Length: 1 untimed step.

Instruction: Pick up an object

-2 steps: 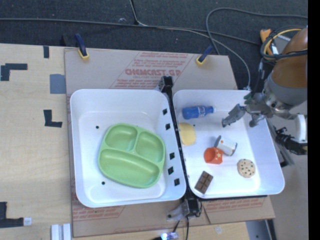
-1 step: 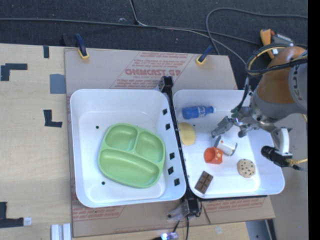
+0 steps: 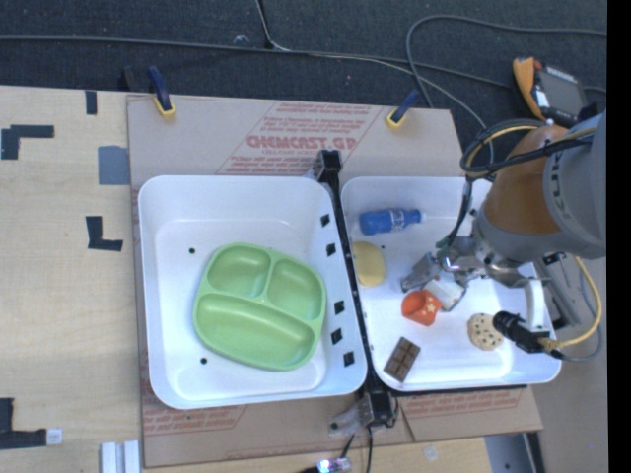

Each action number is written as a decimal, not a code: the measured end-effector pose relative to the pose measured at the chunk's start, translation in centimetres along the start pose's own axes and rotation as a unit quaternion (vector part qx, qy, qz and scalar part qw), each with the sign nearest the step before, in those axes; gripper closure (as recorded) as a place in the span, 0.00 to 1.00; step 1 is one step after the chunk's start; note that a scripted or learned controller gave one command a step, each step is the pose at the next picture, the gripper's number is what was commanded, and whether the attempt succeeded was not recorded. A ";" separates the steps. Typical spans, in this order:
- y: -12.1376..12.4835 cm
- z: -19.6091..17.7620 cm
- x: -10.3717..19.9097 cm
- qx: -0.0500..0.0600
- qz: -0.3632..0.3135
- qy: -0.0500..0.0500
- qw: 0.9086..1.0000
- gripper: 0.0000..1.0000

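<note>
Lower right of frame, right bin (image 3: 493,371): choc bar (image 3: 401,359), cookie (image 3: 482,331), then orange-red block (image 3: 421,307) w/ gripper (image 3: 431,276) just above it; can't tell its state. I'd drop straight, center on block, avoid yellow lump (image 3: 369,263). Farther up, blue bottle (image 3: 388,221). Cardboard (image 3: 296,141) reads "CHEMCAST GP", I think.

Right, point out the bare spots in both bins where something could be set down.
Left bin: a bare floor strip between the green divided plate and the bin's far wall, and another along its left wall. Right bin: crowded. The blue bottle, yellow piece, orange block, cookie, brown bar and gripper leave small gaps.
</note>
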<state>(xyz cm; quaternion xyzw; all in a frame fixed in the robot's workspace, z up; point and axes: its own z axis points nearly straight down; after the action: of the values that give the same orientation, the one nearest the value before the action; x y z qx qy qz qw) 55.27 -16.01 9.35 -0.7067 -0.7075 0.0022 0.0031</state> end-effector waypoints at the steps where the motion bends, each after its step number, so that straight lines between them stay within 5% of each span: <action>1: 0.2 -1.4 0.0 -0.003 -0.001 0.000 1.000 1.00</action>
<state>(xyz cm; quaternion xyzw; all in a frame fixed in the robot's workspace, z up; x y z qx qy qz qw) 55.48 -16.02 10.70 -0.7062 -0.7080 0.0006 0.0007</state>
